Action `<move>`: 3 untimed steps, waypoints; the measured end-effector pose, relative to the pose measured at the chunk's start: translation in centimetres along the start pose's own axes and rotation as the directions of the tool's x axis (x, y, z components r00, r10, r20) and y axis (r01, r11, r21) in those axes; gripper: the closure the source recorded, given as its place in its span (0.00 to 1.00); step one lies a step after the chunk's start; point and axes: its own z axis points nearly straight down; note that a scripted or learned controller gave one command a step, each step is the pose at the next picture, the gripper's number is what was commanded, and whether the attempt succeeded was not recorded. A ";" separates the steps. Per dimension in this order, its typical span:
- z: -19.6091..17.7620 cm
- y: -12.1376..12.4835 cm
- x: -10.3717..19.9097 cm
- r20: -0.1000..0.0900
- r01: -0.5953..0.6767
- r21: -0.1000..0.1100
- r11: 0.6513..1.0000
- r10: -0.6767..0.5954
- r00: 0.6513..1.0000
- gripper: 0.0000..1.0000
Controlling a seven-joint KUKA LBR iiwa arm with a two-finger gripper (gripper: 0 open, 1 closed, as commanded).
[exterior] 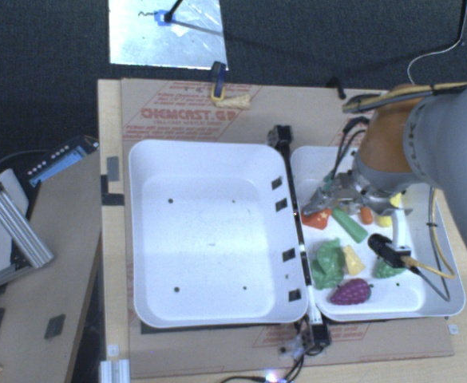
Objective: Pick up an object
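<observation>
Right bin (445, 298) holds the toys: purple grapes (351, 292) nearest, green lettuce (326, 263), yellow piece (352, 259); further back a red piece (317, 219) by the gripper (326, 194), its grip state I cannot tell; grapes look light, bumpy, best pinched across the middle.

The bench (109, 238) carries a cardboard sheet (185, 110) bearing two white bins: one (209, 162) left of the gripper (329, 198), one (437, 294) beneath it.
</observation>
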 end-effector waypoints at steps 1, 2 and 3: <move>-0.6 -7.0 -0.9 0.001 -0.010 0.001 1.000 0.010 1.000 0.00; -1.7 -6.5 -0.9 0.002 -0.007 -0.008 1.000 0.007 1.000 1.00; -11.3 0.0 4.4 0.002 0.002 -0.018 1.000 -0.002 1.000 1.00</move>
